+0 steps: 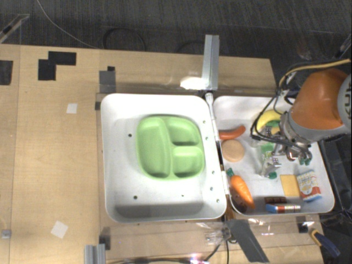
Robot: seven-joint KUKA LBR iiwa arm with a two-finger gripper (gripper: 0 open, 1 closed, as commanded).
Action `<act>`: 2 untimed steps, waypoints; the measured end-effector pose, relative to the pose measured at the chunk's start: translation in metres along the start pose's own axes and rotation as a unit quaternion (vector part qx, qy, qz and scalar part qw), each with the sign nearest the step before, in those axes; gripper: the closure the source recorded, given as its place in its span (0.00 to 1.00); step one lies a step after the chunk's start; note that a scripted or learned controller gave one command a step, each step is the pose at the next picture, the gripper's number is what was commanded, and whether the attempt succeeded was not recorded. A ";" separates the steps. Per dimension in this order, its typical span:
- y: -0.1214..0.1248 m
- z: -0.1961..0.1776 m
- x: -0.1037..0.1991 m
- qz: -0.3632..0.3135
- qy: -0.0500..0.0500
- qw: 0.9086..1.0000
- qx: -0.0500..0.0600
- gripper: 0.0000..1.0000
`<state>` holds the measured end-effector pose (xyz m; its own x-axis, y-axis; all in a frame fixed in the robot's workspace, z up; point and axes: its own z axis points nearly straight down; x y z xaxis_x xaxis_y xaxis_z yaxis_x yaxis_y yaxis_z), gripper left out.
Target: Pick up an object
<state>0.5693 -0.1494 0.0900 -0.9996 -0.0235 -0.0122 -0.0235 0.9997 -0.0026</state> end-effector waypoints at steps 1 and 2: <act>0.041 0.003 -0.077 -0.023 -0.001 1.000 -0.002 0.00; 0.046 0.000 -0.010 0.056 -0.001 0.998 -0.001 0.00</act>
<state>0.5782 -0.1032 0.0901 -0.9960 0.0878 -0.0143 0.0878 0.9961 0.0002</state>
